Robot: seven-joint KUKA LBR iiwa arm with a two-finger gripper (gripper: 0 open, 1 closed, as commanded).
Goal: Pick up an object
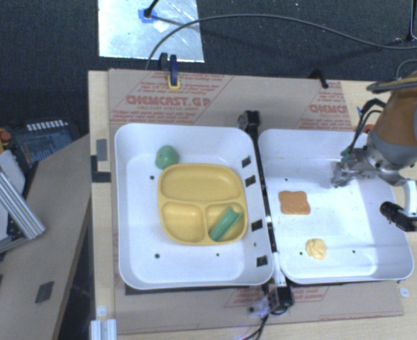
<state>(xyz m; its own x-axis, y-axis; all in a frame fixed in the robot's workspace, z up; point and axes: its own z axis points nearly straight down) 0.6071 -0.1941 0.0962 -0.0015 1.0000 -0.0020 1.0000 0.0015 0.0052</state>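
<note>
1. The right shallow white bin (379, 264) on the counter holds the candidates; the left bin (134, 253) carries a yellow divided plastic tray (194, 190).
2. The metal end effector (345, 170) hovers at the right bin's upper edge; whether it is spread, I cannot tell.
3. A flat orange-brown toast-like piece (293, 202) lies nearby and a small yellow lump (315, 248) further off. This looks like the approach; next, it must come down over one.

Right bin (379, 261): my pincer (342, 173) hung over open white floor near its far side; toast piece (293, 202) and yellow lump (316, 248) lay apart, approachable. Left bin (134, 261): yellow tray (194, 183) filled the centre, green ball (167, 156) touching its rim.
</note>
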